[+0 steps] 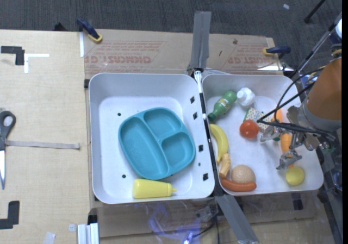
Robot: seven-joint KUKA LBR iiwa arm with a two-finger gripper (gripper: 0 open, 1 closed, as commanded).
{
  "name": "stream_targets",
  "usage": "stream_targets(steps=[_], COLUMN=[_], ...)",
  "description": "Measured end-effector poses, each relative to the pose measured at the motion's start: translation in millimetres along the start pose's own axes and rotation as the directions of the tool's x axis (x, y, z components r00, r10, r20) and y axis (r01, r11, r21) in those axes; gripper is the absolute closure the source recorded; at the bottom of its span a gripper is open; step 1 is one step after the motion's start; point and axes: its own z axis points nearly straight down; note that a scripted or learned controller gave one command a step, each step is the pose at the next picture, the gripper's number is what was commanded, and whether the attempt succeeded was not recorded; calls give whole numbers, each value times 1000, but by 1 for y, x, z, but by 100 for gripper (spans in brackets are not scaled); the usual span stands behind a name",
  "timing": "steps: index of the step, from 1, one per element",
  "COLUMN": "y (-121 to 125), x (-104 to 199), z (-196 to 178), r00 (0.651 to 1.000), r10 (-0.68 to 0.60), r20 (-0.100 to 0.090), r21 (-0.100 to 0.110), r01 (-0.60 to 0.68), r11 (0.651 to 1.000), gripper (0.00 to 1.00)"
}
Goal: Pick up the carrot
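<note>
Camera view was taken up by two white bins; the right bin (261, 77) was reached into by the gripper (287, 157). Whether its claw was released or clenched could not be told. Just beside it, the carrot (286, 142) was seen as a small orange piece.

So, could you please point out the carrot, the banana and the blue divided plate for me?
carrot (286, 142), camera view, on its orange middle beside the hand.
banana (220, 138), camera view, on its yellow curve.
blue divided plate (156, 142), camera view, on its central divider.
</note>
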Motion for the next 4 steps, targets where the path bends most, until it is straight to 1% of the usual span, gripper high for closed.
stream_targets(steps=[1, 2, 3, 4], y=[9, 9, 9, 9], x=[22, 19, 19, 16], z=[0, -11, -11, -21], r00=[933, 935, 935, 936], r10=[359, 355, 355, 352], r20=[1, 6, 7, 12], r21=[1, 2, 2, 4], r01=[-359, -355, -356, -352], r11=[933, 935, 935, 936], gripper=[0, 100, 0, 100])
